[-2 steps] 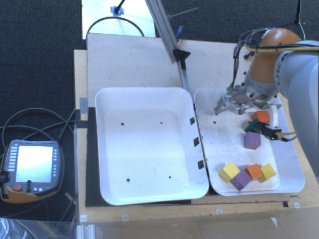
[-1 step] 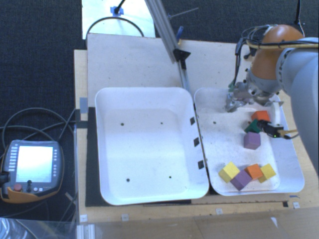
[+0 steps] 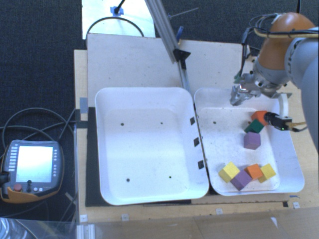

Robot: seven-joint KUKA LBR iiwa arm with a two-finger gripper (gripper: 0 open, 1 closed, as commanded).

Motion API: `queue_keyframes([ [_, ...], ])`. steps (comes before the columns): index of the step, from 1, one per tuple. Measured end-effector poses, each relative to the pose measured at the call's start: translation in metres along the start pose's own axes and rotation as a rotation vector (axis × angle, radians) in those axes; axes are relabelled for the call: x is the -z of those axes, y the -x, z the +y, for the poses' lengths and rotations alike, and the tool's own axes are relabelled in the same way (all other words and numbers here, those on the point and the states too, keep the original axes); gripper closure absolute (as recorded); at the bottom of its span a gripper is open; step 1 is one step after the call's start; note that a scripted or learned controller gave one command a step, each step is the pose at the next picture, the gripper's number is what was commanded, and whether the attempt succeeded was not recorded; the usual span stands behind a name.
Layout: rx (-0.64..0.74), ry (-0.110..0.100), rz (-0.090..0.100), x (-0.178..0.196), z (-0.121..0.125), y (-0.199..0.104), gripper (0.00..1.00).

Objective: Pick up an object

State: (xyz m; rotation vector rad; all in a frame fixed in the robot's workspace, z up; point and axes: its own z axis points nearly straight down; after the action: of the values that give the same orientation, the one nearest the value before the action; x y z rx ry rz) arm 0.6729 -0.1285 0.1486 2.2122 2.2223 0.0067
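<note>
Overhead, pincer (image 3: 239, 97), grip state unclear, above right bin (image 3: 294, 153); purple block (image 3: 252, 140) roughly cubic.

Arm (image 3: 294, 49) cut off by right edge; orange object (image 3: 258, 115) partly hidden behind green block (image 3: 254, 126), perhaps a ball.

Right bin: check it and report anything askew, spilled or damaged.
Nothing stands out. The right bin holds loose blocks: a row near the front of yellow, purple, orange and yellow, plus a green block and purple one farther back. The gripper hovers over the back-left corner.
</note>
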Motion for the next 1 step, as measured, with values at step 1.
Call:
queue_keyframes([
  [1, 0.001, 0.003, -0.001, 0.0629, 0.0093, -0.004, 1.0],
])
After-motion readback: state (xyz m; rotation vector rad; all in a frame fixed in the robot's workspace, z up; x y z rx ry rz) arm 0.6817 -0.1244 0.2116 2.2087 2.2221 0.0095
